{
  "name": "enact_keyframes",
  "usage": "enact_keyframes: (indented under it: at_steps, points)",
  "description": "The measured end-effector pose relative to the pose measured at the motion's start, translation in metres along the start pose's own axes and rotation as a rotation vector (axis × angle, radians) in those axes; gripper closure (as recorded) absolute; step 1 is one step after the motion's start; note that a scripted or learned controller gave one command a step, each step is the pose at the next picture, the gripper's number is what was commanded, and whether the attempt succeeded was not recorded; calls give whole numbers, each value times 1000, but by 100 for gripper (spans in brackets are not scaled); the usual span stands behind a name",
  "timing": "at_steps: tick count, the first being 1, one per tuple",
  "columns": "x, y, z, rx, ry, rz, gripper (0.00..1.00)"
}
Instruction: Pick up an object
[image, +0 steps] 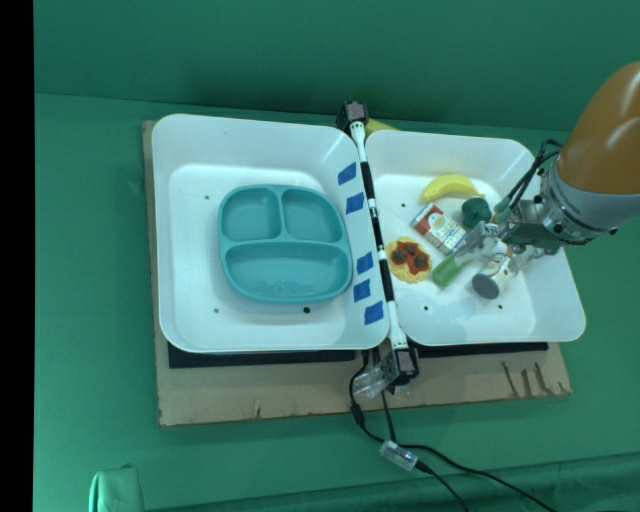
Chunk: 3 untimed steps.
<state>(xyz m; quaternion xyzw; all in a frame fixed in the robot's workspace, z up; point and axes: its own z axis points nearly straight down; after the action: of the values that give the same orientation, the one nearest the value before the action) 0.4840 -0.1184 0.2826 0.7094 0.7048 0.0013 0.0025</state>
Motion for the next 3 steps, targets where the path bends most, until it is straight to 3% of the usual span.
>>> enact_keyframes:
  at_steps: [1, 2, 3]
  points:
    - [-28, 79, 45, -12, -7, 1, 0]
    - [-51, 140, 95, -12, 2, -4, 0]
    - [-56, 143, 78, -26, -8, 2, 100]
